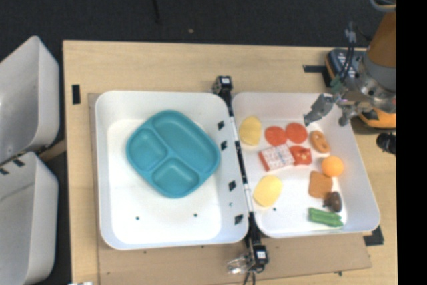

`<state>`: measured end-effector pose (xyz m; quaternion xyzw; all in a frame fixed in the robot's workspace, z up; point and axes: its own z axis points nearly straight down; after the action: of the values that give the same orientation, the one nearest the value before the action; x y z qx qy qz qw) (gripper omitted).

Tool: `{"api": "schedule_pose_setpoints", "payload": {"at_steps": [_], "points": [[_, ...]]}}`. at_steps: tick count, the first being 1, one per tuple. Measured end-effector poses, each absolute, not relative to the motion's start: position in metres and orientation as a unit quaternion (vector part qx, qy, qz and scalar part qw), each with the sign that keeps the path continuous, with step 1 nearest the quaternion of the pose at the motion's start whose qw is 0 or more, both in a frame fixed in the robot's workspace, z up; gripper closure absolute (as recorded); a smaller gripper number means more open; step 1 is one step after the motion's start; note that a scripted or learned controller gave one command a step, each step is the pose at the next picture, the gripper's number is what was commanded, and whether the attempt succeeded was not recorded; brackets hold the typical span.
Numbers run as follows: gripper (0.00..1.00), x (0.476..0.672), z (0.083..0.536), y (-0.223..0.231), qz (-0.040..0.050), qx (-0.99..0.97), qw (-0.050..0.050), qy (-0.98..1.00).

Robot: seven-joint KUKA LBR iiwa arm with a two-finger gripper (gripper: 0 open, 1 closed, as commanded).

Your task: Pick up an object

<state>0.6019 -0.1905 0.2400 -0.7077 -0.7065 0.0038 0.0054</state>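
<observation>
R bin [360, 163]: approx 10 toy foods; L: 1 tray [173, 152].

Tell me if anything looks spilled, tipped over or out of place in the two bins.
Nothing stands out. The blue tray lies flat in the left bin, just turned at an angle. The toy food sits loose in the right bin, nothing over the rims.

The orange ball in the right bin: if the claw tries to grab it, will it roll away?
Quite possibly. The orange ball looks round and smooth, so a nudge could send it rolling. The orange block beside it might stop it on that side. It looks like toy food, so probably light and not fragile.
</observation>
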Motion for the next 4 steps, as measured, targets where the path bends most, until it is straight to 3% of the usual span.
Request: {"api": "schedule_pose_setpoints", "payload": {"at_steps": [1,3,4], "points": [[0.0,0.604,0.246,-0.19,0.0009,-0.707,0.002,-0.707],[0.0,0.606,0.147,-0.195,0.0028,-0.707,0.003,-0.707],[0.0,0.608,0.1,-0.196,-0.0006,-0.708,0.001,-0.706]]}}
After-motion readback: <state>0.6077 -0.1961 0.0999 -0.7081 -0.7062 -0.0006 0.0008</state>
